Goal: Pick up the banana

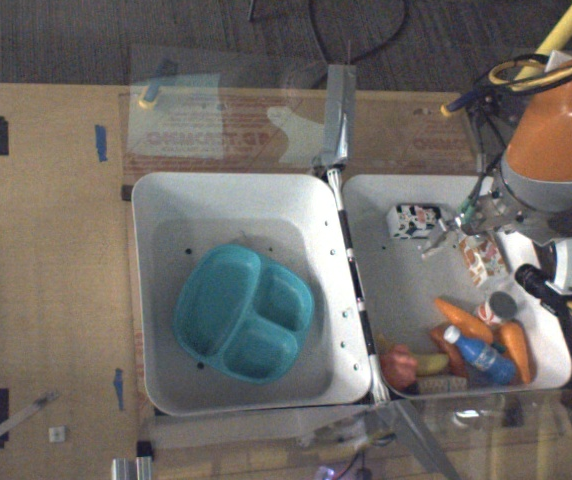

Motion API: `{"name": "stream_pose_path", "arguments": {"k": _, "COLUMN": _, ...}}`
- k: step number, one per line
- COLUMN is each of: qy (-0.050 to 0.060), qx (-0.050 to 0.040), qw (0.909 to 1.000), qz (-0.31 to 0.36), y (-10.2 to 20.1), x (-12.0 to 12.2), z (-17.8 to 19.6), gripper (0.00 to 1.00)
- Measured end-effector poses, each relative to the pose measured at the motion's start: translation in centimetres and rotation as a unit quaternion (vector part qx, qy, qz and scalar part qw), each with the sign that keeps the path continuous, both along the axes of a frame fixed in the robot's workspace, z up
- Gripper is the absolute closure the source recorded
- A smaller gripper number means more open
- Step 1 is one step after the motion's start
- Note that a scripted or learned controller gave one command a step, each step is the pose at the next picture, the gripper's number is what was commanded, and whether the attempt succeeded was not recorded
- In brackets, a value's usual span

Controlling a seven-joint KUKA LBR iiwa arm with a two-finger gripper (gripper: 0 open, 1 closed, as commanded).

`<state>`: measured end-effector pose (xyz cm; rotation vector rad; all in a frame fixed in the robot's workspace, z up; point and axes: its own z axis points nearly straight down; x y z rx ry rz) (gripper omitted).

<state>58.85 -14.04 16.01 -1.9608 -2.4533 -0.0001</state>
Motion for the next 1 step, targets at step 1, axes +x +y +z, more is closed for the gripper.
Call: {"name": "stream_pose_path", "arguments": {"k": 1, "qy": -0.002, "qx": -0.0011, "qw": 0.9999, "qz": 0.012, "y": -6.37, "x": 7.86, "z": 0.11, "gripper": 0.0}}
